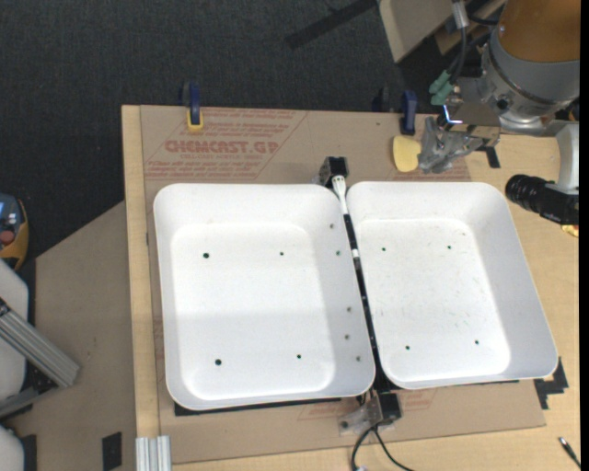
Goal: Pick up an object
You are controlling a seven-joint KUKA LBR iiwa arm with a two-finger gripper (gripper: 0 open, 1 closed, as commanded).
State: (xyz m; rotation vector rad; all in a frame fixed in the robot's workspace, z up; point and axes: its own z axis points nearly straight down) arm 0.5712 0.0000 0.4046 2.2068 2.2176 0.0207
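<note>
gripper [444, 150]: above counter [230, 147] beyond right bin [515, 276] far rim, open or closed cannot tell | yellow object [405, 153]: on counter just left of gripper, outside bins | left bin [175, 304]: alongside

Two white bins [248, 207] — each speckled with small dark dots — sit on a tan board [230, 138] printed in red lettering; a pale yellow object [405, 153] lies beside the grey gripper [443, 156], under the arm's orange band [543, 28].
</note>
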